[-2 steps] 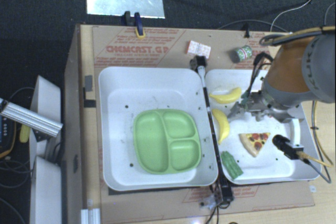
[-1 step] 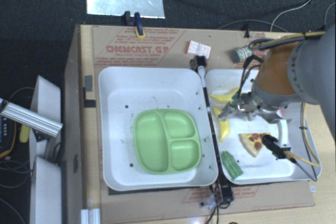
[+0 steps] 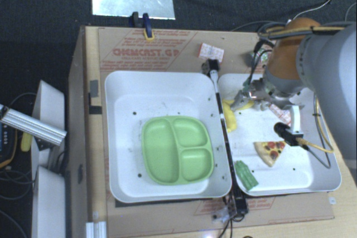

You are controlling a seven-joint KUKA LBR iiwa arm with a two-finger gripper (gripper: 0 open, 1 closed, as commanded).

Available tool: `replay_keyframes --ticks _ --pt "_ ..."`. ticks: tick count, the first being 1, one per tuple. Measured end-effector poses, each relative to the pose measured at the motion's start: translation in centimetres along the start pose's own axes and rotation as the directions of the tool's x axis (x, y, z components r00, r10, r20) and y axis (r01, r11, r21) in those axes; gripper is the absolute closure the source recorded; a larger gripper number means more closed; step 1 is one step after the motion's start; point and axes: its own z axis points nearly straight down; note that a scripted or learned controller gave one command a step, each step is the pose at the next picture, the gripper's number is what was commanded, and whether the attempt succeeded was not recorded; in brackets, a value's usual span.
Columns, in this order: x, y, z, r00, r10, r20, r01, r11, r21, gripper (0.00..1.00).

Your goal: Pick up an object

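My gripper [image 3: 247,97] hangs low over the upper left part of the right bin [image 3: 321,178], below the arm's orange band [image 3: 287,58]. Just left of it and slightly lower, a yellow banana-shaped toy [image 3: 228,115] lies against the bin's left wall. A pizza slice toy [image 3: 270,151] sits in the middle of this bin, and a green flat piece [image 3: 245,174] lies near the front left corner. Under the wrist is a small pink-and-white item [image 3: 283,115], partly covered. From this angle I cannot see anything held in the gripper.
The left bin [image 3: 120,120] holds a green divided plate [image 3: 177,149]. A black part with a yellow cable [image 3: 290,134] hangs from the arm over the right bin. A small printed card [image 3: 211,52] lies on the cardboard behind the bins.
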Motion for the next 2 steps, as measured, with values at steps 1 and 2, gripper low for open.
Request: replay_keyframes --ticks 1,2 --pt "-3.6 4.2 -3.7 1.0 -0.002 -0.009 0.002 1.0 0.011 0.0" --pt "-1.6 4.0 -0.9 1.0 -0.005 -0.011 0.005 1.0 0.015 0.0"
